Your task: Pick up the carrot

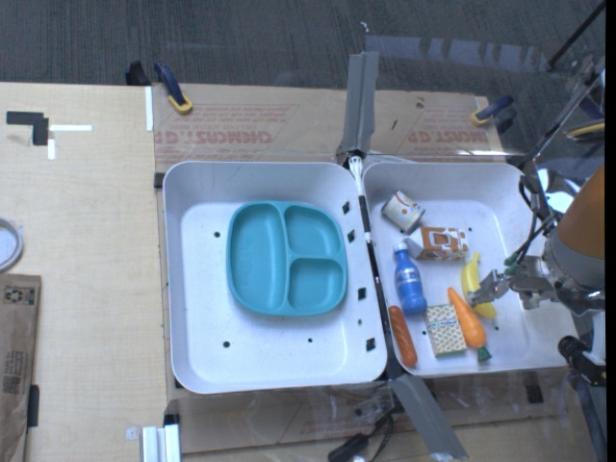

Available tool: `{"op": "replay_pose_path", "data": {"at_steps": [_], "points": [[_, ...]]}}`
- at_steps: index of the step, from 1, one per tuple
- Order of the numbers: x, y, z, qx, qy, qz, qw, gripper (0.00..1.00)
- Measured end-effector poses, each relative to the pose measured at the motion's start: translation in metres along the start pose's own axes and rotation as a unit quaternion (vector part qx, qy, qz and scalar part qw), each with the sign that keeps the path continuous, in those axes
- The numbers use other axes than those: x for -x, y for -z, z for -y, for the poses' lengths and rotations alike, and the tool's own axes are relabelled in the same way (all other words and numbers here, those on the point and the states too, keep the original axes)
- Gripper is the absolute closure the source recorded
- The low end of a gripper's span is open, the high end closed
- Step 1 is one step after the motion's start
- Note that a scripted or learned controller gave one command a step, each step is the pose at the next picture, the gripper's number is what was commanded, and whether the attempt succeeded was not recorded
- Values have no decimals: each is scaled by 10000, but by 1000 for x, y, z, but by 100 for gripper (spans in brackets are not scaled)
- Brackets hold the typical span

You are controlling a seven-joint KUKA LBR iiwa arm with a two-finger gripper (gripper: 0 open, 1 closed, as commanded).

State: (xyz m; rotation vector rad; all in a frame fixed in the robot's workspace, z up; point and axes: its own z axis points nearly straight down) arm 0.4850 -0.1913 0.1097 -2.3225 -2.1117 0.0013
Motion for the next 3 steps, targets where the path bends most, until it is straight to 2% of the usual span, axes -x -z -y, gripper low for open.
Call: {"op": "replay_pose_path", "data": {"at_steps": [1, 2, 3], "points": [[-46, -18, 12, 8, 166, 4, 9999, 0], [-67, -19, 14, 9, 1381, 7, 9904, 0], [-67, -9, 12, 26, 1364, 14, 9907, 100]]}}
